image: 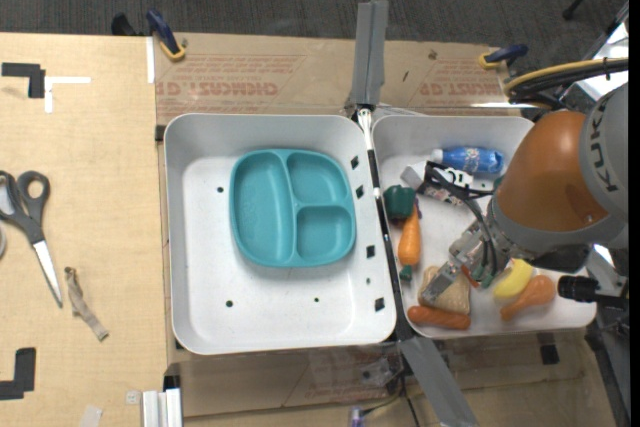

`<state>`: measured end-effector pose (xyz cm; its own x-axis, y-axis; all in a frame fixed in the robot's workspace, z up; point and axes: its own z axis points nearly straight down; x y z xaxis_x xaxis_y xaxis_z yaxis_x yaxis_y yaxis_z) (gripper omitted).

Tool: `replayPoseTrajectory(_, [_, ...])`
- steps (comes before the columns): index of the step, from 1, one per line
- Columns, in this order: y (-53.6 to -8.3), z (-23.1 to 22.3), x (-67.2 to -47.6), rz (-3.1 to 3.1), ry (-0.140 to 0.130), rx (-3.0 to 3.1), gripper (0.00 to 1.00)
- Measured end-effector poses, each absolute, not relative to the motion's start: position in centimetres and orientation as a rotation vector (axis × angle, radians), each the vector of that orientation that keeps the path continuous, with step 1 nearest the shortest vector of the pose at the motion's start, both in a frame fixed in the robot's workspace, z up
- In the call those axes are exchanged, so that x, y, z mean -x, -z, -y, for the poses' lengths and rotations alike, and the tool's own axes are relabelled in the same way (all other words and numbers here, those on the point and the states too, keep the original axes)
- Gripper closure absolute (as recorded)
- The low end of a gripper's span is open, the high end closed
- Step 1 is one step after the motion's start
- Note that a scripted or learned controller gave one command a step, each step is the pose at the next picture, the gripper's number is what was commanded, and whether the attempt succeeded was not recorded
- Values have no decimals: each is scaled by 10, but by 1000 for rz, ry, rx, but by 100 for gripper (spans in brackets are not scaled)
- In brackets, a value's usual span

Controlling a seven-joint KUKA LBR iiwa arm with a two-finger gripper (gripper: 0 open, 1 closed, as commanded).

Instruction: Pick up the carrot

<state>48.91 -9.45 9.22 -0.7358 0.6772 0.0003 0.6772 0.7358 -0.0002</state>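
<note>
Starting at the left edge of the bench (80, 165), you've got a pair of scissors (30, 225) with grey handles lying flat, and just below them a small strip of tape-like scrap (85, 303). A couple of black tape marks sit near the bench's top left and bottom left corners.

Next over is the left bin (190, 215). A teal divided plate (293, 207) with three compartments lies in the middle of it, sitting a bit toward the bin's top edge.

Then the right bin (420, 130), which is where all the clutter is. The carrot (410, 237) you're after lies close to that bin's left wall, roughly upright in the view, with a dark green thing (400, 202) touching its top end. A blue plastic bottle (470, 158) lies near the bin's top edge. Along the bottom edge there's a reddish-orange sausage-like item (438, 317), and toward the bottom right corner a yellow piece (513, 279) beside another orange one (530, 296).

The gripper (452, 277) is down in the right bin, just right of the carrot and over a tan chunk (450, 296). Honestly you can't tell how its pincer stands, and the carrot isn't between its fingers.
</note>
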Motion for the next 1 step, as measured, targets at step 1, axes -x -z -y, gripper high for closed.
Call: replayPoseTrajectory(1, [-93, 98, -531, 2892, 1, 1233, 0])
